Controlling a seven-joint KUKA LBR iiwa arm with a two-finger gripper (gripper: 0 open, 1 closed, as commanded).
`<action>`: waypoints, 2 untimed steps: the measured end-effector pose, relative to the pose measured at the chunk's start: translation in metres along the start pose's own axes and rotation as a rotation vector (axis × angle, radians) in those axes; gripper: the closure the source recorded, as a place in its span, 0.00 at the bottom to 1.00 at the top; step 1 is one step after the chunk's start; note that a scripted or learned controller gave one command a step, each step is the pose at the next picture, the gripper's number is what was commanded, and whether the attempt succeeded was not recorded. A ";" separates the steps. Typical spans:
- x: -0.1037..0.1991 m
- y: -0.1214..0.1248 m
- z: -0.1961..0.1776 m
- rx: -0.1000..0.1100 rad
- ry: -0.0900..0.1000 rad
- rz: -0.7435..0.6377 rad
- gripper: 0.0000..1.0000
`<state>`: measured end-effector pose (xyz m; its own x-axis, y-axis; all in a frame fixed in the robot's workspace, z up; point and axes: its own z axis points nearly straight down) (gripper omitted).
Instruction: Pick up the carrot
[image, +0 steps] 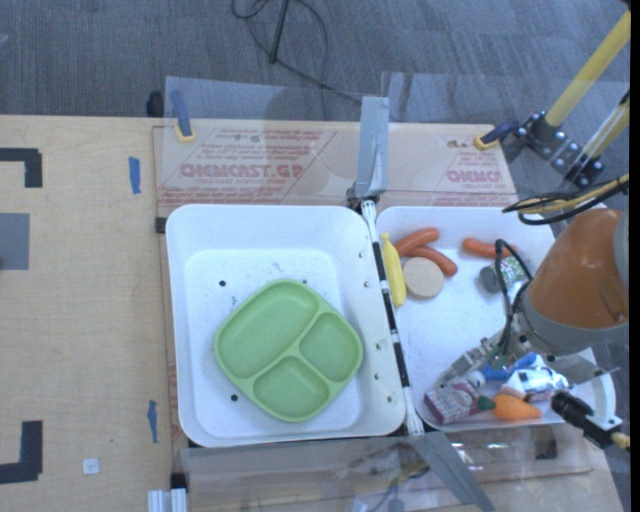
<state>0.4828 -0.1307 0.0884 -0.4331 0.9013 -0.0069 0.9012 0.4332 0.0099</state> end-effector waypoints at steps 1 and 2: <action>-0.033 -0.019 -0.017 0.005 0.004 -0.429 0.00; 0.002 0.000 -0.085 0.003 0.005 -0.664 0.00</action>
<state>0.4807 -0.1288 0.1731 -0.8967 0.4427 -0.0056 0.4427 0.8967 0.0023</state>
